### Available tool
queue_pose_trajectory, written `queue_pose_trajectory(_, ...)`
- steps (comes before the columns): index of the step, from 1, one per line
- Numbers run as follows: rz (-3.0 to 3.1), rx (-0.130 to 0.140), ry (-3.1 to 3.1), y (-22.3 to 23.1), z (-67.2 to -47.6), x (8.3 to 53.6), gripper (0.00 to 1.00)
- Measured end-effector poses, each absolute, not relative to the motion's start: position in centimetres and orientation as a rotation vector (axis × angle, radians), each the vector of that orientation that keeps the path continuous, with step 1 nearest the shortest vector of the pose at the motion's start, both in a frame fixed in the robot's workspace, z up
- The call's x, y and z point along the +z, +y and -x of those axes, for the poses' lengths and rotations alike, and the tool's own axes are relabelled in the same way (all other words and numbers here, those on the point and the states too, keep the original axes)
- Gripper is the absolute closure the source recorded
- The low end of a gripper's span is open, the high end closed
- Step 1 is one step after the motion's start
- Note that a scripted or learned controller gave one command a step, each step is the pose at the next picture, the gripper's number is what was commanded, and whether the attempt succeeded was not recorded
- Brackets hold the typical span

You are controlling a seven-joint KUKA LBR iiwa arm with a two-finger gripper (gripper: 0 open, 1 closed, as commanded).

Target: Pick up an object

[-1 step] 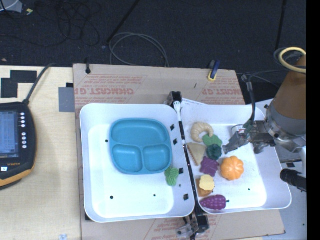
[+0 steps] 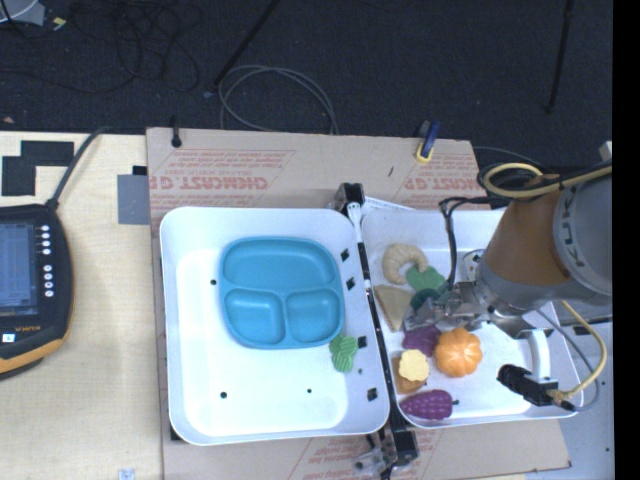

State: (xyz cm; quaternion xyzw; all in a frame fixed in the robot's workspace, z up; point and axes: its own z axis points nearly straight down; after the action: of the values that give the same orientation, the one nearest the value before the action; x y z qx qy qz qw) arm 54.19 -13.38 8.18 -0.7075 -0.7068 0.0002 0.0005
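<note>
End effector (image 2: 437,311) crowded by croissant (image 2: 402,260), orange (image 2: 459,353), grapes (image 2: 427,404).

The cardboard sheet (image 2: 300,168) under the two bins carries red printed lettering, seen upside down from this camera; it appears twice along the far edge, once left and once right, and reads roughly like "CHEMCAST GP". More red print shows on the near edge of the cardboard, too small to read.
</note>
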Motion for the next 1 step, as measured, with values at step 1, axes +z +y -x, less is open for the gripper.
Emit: queue_pose_trajectory(1, 2.227, 0.003, -2.228, -10.98, -59.17, 9.04, 0.00)
